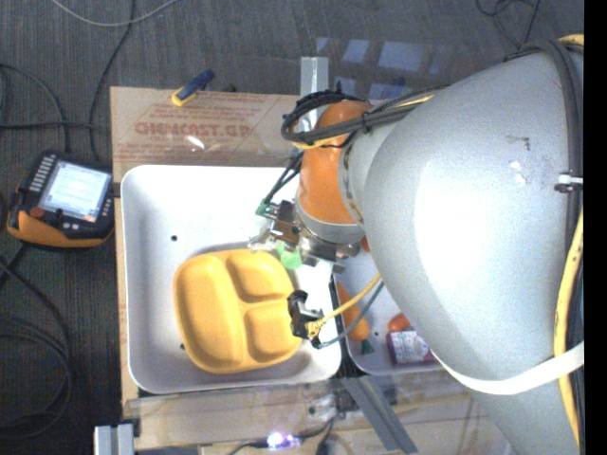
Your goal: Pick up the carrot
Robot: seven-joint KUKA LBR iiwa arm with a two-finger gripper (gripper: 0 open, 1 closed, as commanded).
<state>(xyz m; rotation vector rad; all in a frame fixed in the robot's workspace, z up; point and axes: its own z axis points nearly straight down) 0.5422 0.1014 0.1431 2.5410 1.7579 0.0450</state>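
The grey arm (465, 216) is the largest thing here. It reaches in from the right and hangs over nearly all of the right bin (361, 354), of which just a strip at its left side and near corner can be seen. The orange band (327, 173) sits above the wrist, and the gripper (285, 240) is over the left bin (161, 216), at that bin's right side, just past the far right corner of the yellow divided tray (237, 311). The tray lies flat in the near half of the left bin. The gripper is seen from above with the wrist covering it, so I cannot tell whether its jaws are apart or together, and nothing can be seen between them.

In the visible strip of the right bin lies a white packet with a red label (410, 347), with a small red-orange piece (398, 323) just beyond it. Left of these, close to the wall between the bins, is a slim orange shape that I take to be the carrot (355, 320). It is partly hidden by the arm and a cable. Its long axis seems to run roughly from far to near. A small green thing (289, 260) shows just beside the gripper.

The carrot lies to the right of the gripper and nearer, across the dividing wall. The coming move likely calls for crossing into the right bin and closing across the carrot's narrow width.
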